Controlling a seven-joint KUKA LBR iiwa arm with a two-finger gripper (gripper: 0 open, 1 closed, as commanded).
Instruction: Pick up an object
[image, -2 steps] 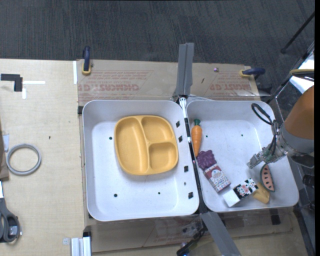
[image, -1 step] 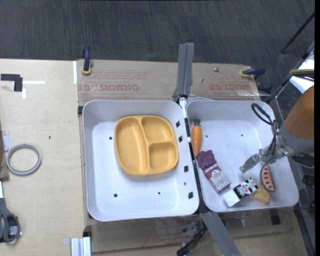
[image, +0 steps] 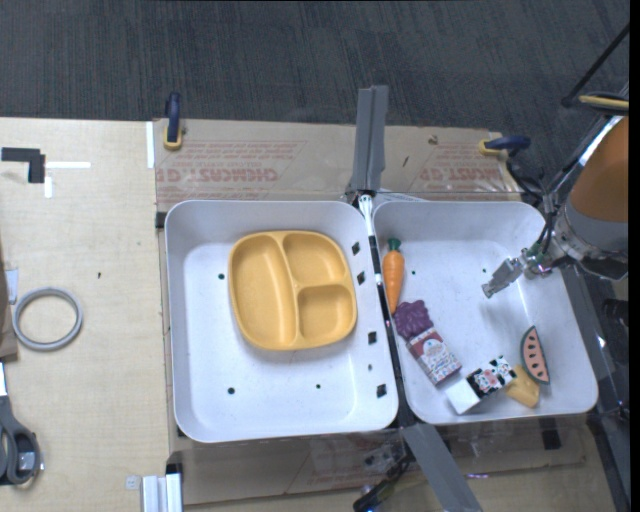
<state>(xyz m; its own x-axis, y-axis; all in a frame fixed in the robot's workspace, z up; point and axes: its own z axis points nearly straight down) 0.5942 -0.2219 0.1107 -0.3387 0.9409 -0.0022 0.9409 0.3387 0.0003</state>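
Note:
My gripper (image: 497, 280) hangs over the upper right part of the right bin (image: 450, 235), above bare white floor, and nothing shows in it. An orange carrot (image: 393, 272) lies along the bin's left wall. Just below it come purple grapes (image: 412, 318) and a small pink carton (image: 432, 358). At the front of the bin, a black-and-white patterned piece (image: 490, 379) sits next to a white block (image: 462, 398) and a yellow wedge (image: 522, 392). A watermelon slice (image: 533, 355) lies near the right wall, below the gripper.
The left bin (image: 200, 390) holds a yellow divided plate (image: 294, 290). A grey post (image: 370, 140) rises at the back, where the bins meet. A roll of tape (image: 45, 318) and scissors (image: 15, 455) lie on the bench at far left. Clamps (image: 173, 120) (image: 505, 145) grip the cardboard behind.

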